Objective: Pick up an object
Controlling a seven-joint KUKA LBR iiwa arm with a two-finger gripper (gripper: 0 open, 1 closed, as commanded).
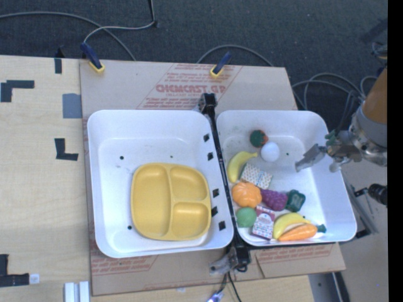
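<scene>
- Carrot (296, 233) lies at near edge of right bin (337, 197), touching a banana (286, 221) just behind it.
- Left of those: a small printed carton (263, 226) and a green ball (246, 216), both against the bin's near-left corner.
- Mid bin: orange (246, 194), purple grapes (274, 199) just right of it, dark green piece (295, 200) beside the grapes.
- Checkered packet (257, 176) sits behind the orange, touching a second banana (238, 164) that leans toward the divider.
- Far part of bin: white ball (270, 151) with a dark green round item (258, 138) just behind it, touching or nearly so.
- Left bin (101, 168) holds a yellow tray (170, 201) with three compartments, lying flat in the near half.
- Both bins sit on cardboard (182, 87) with red print, clipped at the far edge by two yellow-blue clamps (92, 58).
- Gripper (313, 156) hangs over the right bin's right side, right of the white ball and apart from it, above bare bin floor.
- One grey finger (307, 156) shows, angled down-left; nothing seen between the fingers; can't tell if jaws are spread or pressed together.
- Arm (371, 124) enters from right, orange band visible above the wrist.
- Cables (126, 24) run over dark carpet behind the bench.
</scene>
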